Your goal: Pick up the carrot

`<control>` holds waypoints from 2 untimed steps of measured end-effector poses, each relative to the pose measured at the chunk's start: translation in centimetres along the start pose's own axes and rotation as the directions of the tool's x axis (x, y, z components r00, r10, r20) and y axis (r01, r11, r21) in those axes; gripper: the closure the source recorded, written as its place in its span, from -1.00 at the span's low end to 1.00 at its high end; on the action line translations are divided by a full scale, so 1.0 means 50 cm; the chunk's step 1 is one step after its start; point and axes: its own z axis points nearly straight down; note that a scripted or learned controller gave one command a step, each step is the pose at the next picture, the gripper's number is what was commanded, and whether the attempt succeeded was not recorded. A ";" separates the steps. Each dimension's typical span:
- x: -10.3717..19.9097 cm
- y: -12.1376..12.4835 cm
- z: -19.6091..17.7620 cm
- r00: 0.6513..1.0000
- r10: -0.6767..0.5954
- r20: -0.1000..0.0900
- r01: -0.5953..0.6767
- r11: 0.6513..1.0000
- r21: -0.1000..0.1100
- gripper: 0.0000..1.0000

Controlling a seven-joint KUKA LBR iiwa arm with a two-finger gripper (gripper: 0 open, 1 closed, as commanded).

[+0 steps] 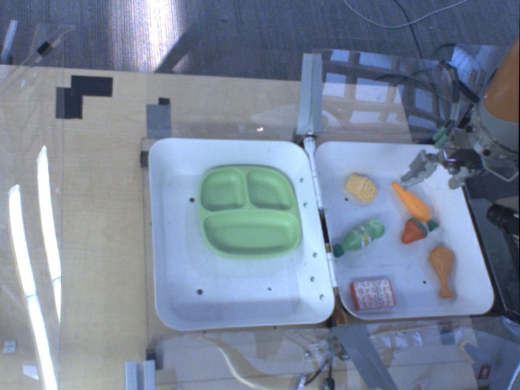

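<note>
Pale wood makes up the counter (pixel 89 242), which carries two shallow white bins side by side under a camera looking down at a slant; grey carpet runs along the far edge, with a thin cable looping across it. On the counter's far left sits a black stepped marker (pixel 81 94).

Within the left bin (pixel 175 299) lies a green divided plate (pixel 248 210), with two small compartments on its far side and one long compartment on the near side.

Several toy foods lie in the right bin (pixel 479 299). The carrot (pixel 411 201) lies in the bin's far right part, orange, slanting from upper left to lower right. Just beside its lower end sits a red strawberry (pixel 416 231) with green leaves. Left of the carrot is a yellow corn piece (pixel 361 188). A green bottle (pixel 358 237) lies tilted near the divider between the bins. A red and white packet (pixel 372 293) rests by the near wall, and a brown chicken drumstick (pixel 443 270) lies near the right wall.

Reaching in from the right, the grey arm with its orange band holds the gripper (pixel 429 167) above the far right corner of the right bin, just beyond the carrot's upper end. I cannot tell how far apart its fingers stand; nothing shows between them.
</note>
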 end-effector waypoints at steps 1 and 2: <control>-0.079 0.022 0.217 0.989 0.145 0.000 -0.145 0.989 0.001 -1.00; -0.110 0.088 0.375 0.972 0.234 0.000 -0.234 0.972 -0.005 -1.00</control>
